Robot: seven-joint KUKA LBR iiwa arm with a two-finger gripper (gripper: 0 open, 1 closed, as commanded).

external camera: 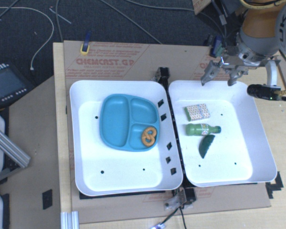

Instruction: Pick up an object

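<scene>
Lying loose in the right bin [257,128], a green bottle [203,129] sits between a patterned packet [198,111] and a dark green pepper [206,145]. Beyond the bin's far rim, the gripper [223,77] hovers spread wide, holding nothing, seemingly poised to descend.

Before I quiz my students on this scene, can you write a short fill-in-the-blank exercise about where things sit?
1. The pretzel lies in a compartment of the ____ divided plate.
2. The green bottle lies in the ____ bin.
3. The hand hovers with its fingers ____.

Missing words: blue; right; open
</scene>
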